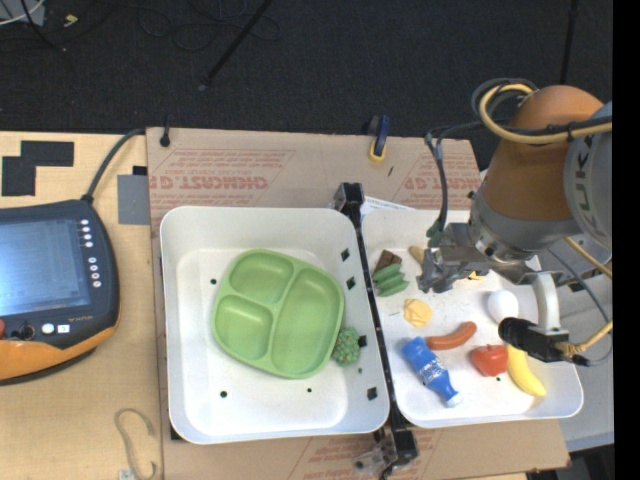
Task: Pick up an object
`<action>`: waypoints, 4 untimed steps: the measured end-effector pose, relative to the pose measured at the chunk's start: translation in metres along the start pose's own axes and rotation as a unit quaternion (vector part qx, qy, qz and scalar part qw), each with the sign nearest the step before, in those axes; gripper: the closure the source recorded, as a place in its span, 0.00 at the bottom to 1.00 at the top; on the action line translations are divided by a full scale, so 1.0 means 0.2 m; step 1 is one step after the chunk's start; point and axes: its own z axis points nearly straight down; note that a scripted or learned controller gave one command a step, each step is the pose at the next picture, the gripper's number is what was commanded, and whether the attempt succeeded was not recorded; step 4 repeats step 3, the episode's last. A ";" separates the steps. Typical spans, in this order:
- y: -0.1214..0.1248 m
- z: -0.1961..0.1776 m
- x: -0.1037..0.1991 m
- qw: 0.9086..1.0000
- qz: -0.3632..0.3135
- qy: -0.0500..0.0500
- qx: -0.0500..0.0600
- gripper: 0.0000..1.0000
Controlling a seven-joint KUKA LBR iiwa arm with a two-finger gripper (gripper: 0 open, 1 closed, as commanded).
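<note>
While fingers (432,280) hover, state unclear, over right bin (570,393), green pepper (390,282) beside divider, bare floor between toys

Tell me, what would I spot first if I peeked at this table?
Probably the big green divided plate in the left bin. Next, the grey and orange arm's gripper over the right bin, above toy food: a banana, a sausage and a blue bottle.
</note>
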 end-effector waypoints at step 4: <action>0.06 0.12 0.43 1.000 0.001 -0.001 0.001 1.00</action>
